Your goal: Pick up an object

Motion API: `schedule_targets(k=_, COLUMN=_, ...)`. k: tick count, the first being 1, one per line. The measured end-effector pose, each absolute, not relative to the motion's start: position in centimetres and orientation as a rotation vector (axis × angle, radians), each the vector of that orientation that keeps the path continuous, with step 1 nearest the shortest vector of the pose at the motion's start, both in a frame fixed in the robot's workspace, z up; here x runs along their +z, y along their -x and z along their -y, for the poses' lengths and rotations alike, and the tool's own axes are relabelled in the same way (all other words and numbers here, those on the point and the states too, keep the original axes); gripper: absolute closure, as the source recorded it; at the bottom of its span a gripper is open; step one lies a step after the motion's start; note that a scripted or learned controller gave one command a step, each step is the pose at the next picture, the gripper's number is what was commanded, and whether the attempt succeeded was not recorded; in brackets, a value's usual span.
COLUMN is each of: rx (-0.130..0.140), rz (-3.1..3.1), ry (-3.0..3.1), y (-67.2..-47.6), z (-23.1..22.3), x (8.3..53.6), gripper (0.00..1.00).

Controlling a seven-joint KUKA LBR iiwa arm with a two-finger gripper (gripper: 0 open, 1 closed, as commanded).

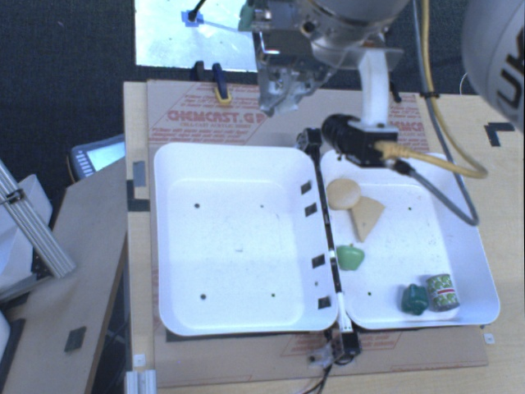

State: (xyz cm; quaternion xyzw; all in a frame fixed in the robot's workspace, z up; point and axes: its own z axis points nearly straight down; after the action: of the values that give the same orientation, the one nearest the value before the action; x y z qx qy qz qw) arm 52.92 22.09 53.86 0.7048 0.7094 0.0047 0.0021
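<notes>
1. Looking down on the bench, I take the hinge strip between the two bins as my landmark; every place below is counted from it.
2. Right of the strip lies the right bin, and all the pickable things sit in it: a tan round disc just beside the strip near its far end, a tan wedge touching the disc's near side, a green piece just beside the strip lower down, and a teal lump with a small striped can well right of it, at the near corner.
3. Left of the strip, the left bin shows bare white floor.
4. My gripper hangs high beyond the strip's far end, over the cardboard, carrying nothing. Its tips are dark and blurred, so I cannot tell how they stand.
5. I judge this as the approach step: no object is chosen or reached.
6. Next I would need to swing toward me and right of the strip, settle above one piece, probably the green one standing apart, then descend.
</notes>
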Motion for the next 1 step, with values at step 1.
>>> schedule_targets(k=1, rx=-0.023, rz=-2.227, ry=-2.224, y=-53.07, z=-23.41, x=36.79, gripper=1.0)
